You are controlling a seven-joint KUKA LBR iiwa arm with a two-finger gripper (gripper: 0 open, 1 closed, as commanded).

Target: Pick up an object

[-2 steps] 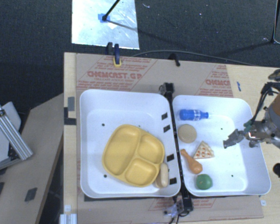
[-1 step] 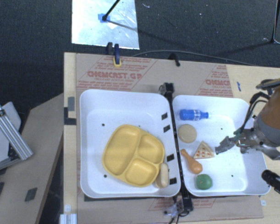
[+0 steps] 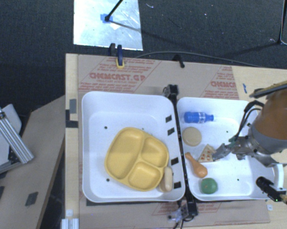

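Note:
The right bin [image 3: 239,185] holds a blue bottle [image 3: 198,117] lying on its side at the back, a round tan disc [image 3: 192,136], a speckled tan wedge [image 3: 206,154], an orange drumstick-shaped piece [image 3: 196,166] and a green ball [image 3: 208,186]. My gripper [image 3: 220,152] reaches in from the right, low over the bin's middle. Its tip sits right beside the tan wedge's right edge, and I cannot tell if they touch. The wrist and the orange band hide the bin's right side.
The left bin [image 3: 99,115] carries a yellow divided tray [image 3: 137,157], with a beige oblong roll [image 3: 167,178] against the tray's front right corner. The divider wall [image 3: 180,146] between the bins runs just left of the tan disc and the drumstick piece.

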